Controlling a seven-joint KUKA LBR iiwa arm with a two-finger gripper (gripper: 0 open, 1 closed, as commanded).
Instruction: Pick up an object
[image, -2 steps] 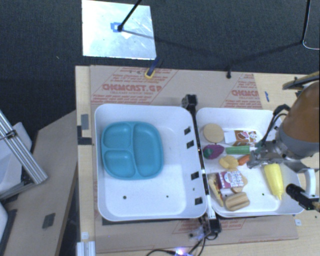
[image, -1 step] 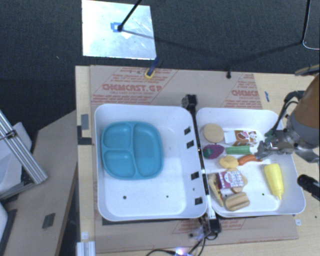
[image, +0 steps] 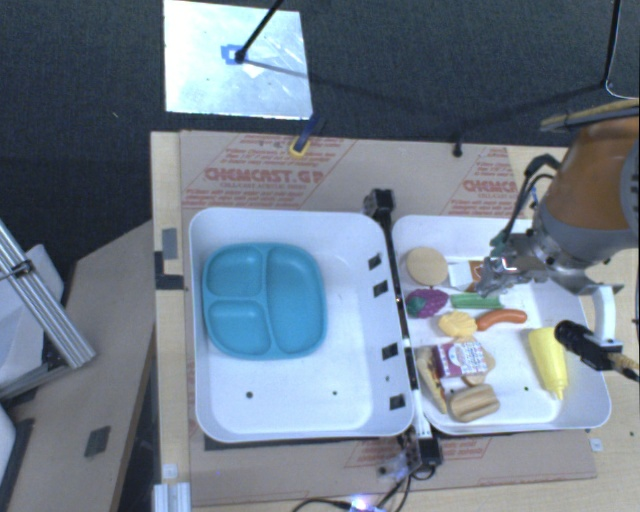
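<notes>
Because the tool (image: 497, 272) hangs low over the right bin (image: 590, 405), the nearest toy food matters most: the green pea pod (image: 478, 299) lies just below its tip, long axis running left to right. Whether the tool is parted or closed cannot be told, and nothing shows in its grip. Outward from the pea pod, the orange carrot (image: 501, 319) lies just beyond it, the purple piece (image: 427, 301) to its left, the yellow corn (image: 547, 361) farther toward the bin's near right corner.
</notes>
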